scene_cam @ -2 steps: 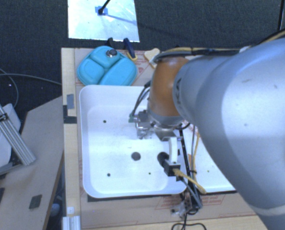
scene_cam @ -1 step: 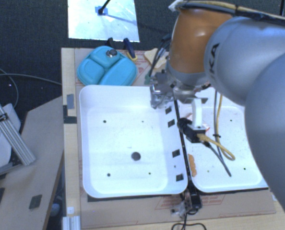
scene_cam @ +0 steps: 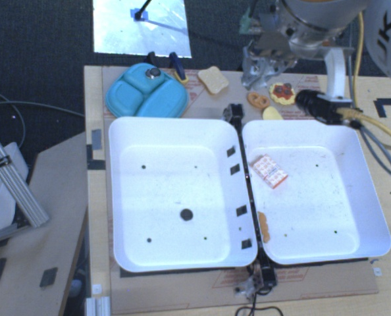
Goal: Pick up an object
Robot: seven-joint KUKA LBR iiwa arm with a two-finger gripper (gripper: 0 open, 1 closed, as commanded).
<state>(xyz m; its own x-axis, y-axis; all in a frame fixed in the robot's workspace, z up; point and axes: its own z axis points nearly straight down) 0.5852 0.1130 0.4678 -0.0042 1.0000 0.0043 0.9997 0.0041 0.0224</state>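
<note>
A small red-and-white patterned box point(scene_cam: 270, 171) lies tilted in the right bin point(scene_cam: 353, 143), near its left side. A thin orange-brown piece point(scene_cam: 264, 226) rests against that bin's left wall, toward the front. A small dark disc point(scene_cam: 186, 214) sits on the floor of the left bin point(scene_cam: 130, 137). My gripper point(scene_cam: 260, 76) hangs from the grey and orange arm beyond the back rim of the right bin, over the bench and clear of both bins. Nothing shows in its grasp.
Behind the bins lie a blue divided plate point(scene_cam: 147, 92), a toast slice point(scene_cam: 213, 79), a pretzel point(scene_cam: 258, 99), a small red-topped tart point(scene_cam: 283, 93) and a yellow piece point(scene_cam: 272, 114). A black fitting with hoses point(scene_cam: 322, 105) runs along the right bin's back right.
</note>
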